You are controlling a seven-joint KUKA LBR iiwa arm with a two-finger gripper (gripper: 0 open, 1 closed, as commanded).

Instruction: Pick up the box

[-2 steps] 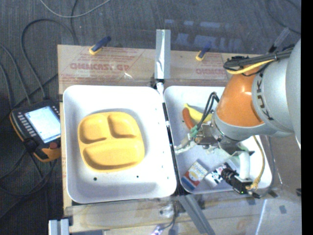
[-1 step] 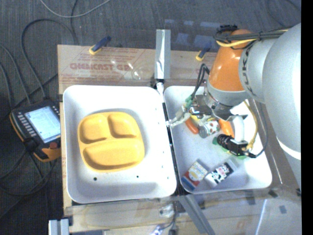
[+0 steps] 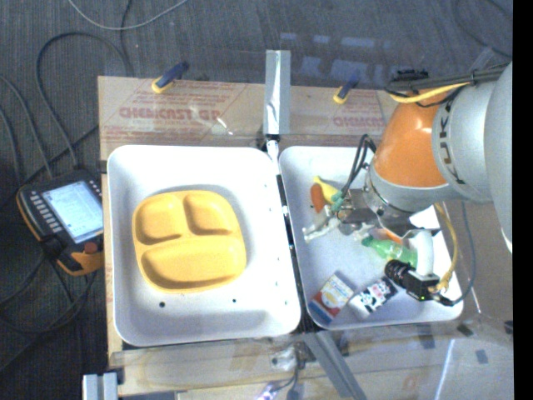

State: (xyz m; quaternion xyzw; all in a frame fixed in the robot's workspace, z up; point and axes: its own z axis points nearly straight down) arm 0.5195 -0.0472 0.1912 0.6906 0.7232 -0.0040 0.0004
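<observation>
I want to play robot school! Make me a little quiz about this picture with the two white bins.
1. True or false: the yellow tray lies in the left bin.
2. Which bin is the end effector over? A) the left bin B) the right bin C) neither, it is over the floor
3. Fill in the word: the small box lies near the ______ edge of its bin in the picture, beside the black-and-white carton.

Key: 1 true. 2 B. 3 bottom.
</observation>
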